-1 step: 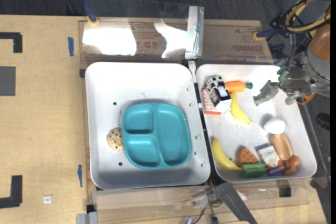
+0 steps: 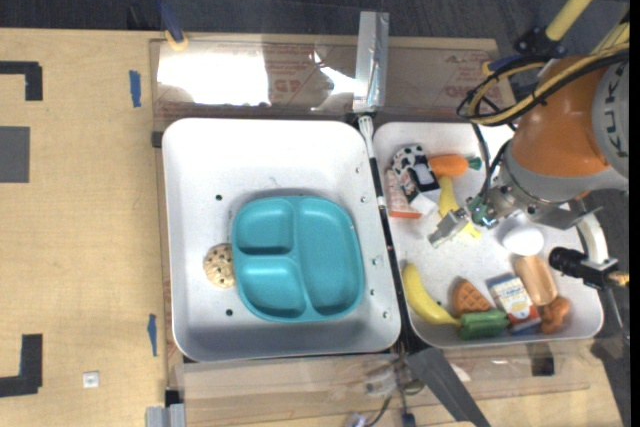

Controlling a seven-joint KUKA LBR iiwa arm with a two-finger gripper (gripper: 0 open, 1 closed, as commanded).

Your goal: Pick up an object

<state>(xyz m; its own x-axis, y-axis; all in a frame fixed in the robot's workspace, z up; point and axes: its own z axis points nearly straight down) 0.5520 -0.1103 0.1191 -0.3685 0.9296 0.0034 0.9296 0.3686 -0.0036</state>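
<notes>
1. Arm reaches in from the right; orange band sits over the right bin's (image 2: 590, 330) far-right corner. Gripper (image 2: 455, 227) is low over that bin's middle, by a small yellow piece (image 2: 447, 200). Whether the jaws are spread or pressed together: cannot tell, and nothing visibly between them.
2. Pickable items crowd the right bin. Far-left cluster: black-and-white toy (image 2: 408, 167), carrot (image 2: 447, 164). Near edge, left to right: banana (image 2: 424, 296), orange wedge (image 2: 468, 297), green piece (image 2: 483, 323), small carton (image 2: 508, 294), brown cylinder (image 2: 535, 278). White round piece (image 2: 521, 239) lies just right of the gripper.
3. Left bin (image 2: 190, 215): one teal divided plate (image 2: 297, 256), three compartments, plus one cookie (image 2: 219, 265) touching its left rim.
4. Open floor: bare white band along the left bin's far side; in the right bin, a patch between gripper and banana.
5. Count: two bins, one plate, one cookie, one banana, one carrot.
</notes>
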